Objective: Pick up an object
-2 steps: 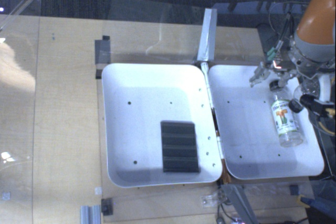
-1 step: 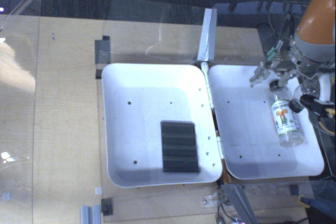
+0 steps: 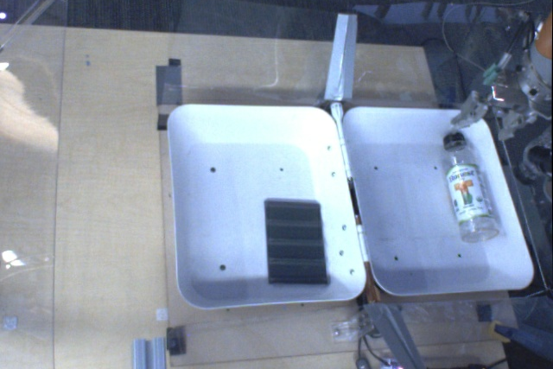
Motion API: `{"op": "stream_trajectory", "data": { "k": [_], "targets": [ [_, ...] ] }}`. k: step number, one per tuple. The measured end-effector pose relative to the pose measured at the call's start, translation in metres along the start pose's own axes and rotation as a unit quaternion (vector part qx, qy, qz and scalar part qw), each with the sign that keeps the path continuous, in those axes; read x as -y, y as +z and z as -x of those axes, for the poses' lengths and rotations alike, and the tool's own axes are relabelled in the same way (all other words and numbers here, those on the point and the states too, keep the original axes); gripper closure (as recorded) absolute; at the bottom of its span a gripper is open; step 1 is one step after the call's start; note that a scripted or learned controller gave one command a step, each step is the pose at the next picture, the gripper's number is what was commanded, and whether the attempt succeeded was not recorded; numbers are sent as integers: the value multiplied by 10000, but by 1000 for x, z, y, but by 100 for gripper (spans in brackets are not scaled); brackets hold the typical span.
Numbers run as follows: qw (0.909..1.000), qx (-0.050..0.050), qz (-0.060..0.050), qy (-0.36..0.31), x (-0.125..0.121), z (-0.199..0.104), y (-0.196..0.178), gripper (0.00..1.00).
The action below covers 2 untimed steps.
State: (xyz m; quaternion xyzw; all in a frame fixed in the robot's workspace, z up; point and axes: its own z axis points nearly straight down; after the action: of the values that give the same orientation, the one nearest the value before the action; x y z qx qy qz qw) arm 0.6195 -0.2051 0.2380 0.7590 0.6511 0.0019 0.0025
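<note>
Clear plastic bottle [image 3: 467,191] lies just below my gripper [image 3: 484,106], fingers' spread unreadable, seemingly staged for a descent.

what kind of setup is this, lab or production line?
Most likely a robotics lab grasping rig. Two white bins sit side by side on a wooden bench, holding a black ridged block and a clear bottle. The gripper reaches in amid loose cabling.
</note>
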Motion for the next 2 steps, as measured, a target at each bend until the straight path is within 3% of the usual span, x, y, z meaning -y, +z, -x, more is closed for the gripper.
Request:
{"op": "stream_trajectory", "data": {
  "k": [1, 2],
  "targets": [
    [9761, -5, 0, -2172, 26, -17, 73, 0],
    [9684, 9, 111, -2492, 17, -11, 110, 0]
  ]
}}
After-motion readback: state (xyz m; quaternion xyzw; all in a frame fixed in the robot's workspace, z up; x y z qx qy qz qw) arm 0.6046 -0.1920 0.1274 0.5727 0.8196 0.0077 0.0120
